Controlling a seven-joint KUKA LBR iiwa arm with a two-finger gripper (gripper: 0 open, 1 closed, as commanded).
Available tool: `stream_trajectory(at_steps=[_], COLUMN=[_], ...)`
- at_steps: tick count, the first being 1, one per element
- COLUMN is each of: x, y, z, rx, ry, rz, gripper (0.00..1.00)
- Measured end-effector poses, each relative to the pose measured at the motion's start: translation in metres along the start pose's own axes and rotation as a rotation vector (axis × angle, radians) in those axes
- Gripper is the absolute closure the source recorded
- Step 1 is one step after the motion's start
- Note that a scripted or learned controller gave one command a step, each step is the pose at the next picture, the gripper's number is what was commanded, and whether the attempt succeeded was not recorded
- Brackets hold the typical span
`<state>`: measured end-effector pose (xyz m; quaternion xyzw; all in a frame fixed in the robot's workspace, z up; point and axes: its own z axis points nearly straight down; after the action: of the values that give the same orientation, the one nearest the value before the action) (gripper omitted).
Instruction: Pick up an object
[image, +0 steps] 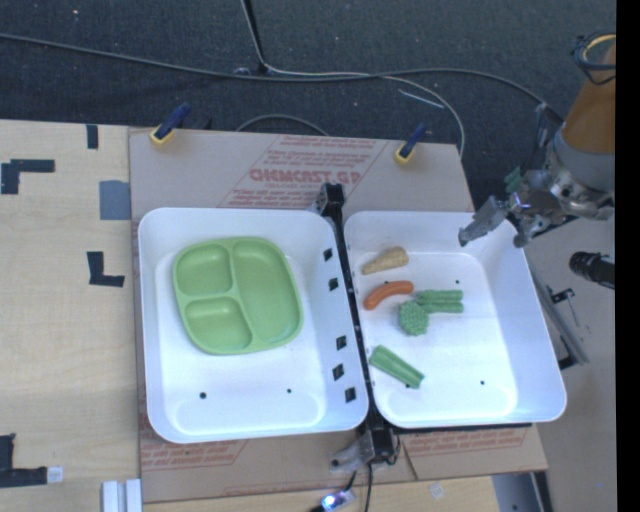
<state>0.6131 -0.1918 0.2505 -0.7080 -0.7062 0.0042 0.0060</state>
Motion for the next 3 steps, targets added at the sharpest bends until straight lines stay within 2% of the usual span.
stream_trajectory(at_steps=[1,3], x=[0.001,0.009], y=[0.002,0.001], z=[-0.008,0.118], rx=[-0.013,-0.008], ry=[-0.003,-0.002], rz=[-0.004,-0.005], gripper=[0.0,0.0])
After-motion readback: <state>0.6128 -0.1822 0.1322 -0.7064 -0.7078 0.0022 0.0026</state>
